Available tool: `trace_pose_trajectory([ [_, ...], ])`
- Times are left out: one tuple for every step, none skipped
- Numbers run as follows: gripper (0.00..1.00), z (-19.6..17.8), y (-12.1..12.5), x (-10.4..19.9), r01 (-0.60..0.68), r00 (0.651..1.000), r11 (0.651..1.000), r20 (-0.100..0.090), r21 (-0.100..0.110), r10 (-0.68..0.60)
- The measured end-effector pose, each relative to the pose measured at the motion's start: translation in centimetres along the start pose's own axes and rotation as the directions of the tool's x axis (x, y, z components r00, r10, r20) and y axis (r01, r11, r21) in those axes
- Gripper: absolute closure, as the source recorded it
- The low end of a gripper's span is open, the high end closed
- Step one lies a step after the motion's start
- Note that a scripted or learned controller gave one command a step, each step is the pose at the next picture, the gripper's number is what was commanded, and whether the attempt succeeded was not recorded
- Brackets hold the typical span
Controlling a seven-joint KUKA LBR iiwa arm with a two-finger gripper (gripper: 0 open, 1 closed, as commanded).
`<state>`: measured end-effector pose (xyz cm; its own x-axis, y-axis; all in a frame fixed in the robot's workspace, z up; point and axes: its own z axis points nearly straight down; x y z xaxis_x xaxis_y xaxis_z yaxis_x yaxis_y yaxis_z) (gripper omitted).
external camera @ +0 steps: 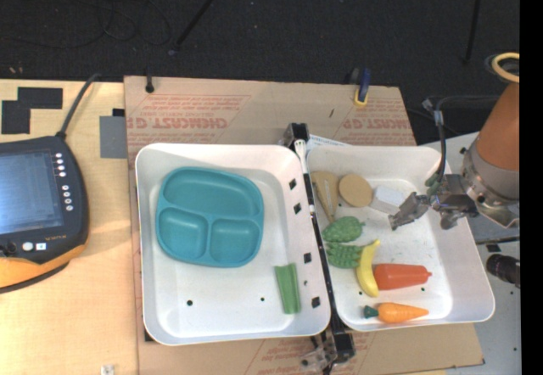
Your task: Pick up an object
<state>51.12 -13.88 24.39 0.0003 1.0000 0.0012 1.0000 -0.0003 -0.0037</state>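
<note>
The right bin (462, 280) holds several toy foods: a tan round disc (355, 190), a tan wedge (325, 193), a white piece (392, 195), two green leafy pieces (342, 229), a yellow banana (367, 267), a red pepper (401, 276) and an orange carrot (399, 311). My gripper (428, 214) hangs over the right bin's upper right part, just right of the white piece and above the red pepper. It is open, with nothing between its fingers.
The left bin (170, 305) holds a teal divided plate (209, 216) and a green stick (287, 287) near its right wall. A control pendant (34, 195) lies far left on the bench. A blue clip (363, 86) stands on the cardboard's back edge.
</note>
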Motion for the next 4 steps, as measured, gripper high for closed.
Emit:
trace_pose_trajectory([
  [0.00, 13.3, -3.4, 0.7, 0.000, 1.000, 1.000, 0.005, -0.009, 0.000],
  [0.00, 15.3, 1.0, -7.9, -0.002, 1.000, 1.000, 0.006, -0.005, 0.002],
  [1.00, 14.3, 0.8, -7.7, -0.009, 1.000, 1.000, -0.002, 0.001, 0.009],
  [1.00, 15.7, -2.5, -0.4, 0.003, 1.000, 1.000, -0.002, 0.000, -0.003],
])
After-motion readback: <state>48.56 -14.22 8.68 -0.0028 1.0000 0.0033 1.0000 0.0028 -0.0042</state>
